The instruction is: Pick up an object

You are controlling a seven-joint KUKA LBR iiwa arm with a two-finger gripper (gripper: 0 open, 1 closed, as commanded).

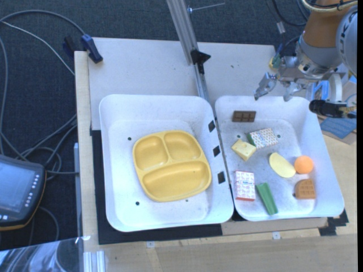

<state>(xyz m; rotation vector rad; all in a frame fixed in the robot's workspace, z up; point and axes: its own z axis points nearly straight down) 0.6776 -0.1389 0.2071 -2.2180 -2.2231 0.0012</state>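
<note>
My gripper (pixel 273 93) hangs open above the back edge of the right bin (pixel 326 169), its two fingers spread with nothing between them. Below it in that bin lie a brown chocolate bar (pixel 244 116), a patterned small box (pixel 263 137), a yellow cheese wedge (pixel 243 149), a pale yellow oval (pixel 281 165), an orange ball (pixel 304 164), a brown waffle-like piece (pixel 305 189), a green stick (pixel 266 199) and a red-and-white carton (pixel 245 185). The chocolate bar is the nearest item, just left of and below the fingers.
The left bin (pixel 113 152) holds a yellow divided plate (pixel 171 165). A metal pole (pixel 182 21) slants down to the gap between the bins. Cables and a tablet (pixel 17 191) lie on the floor at left. A blue object (pixel 340 126) sits right of the bench.
</note>
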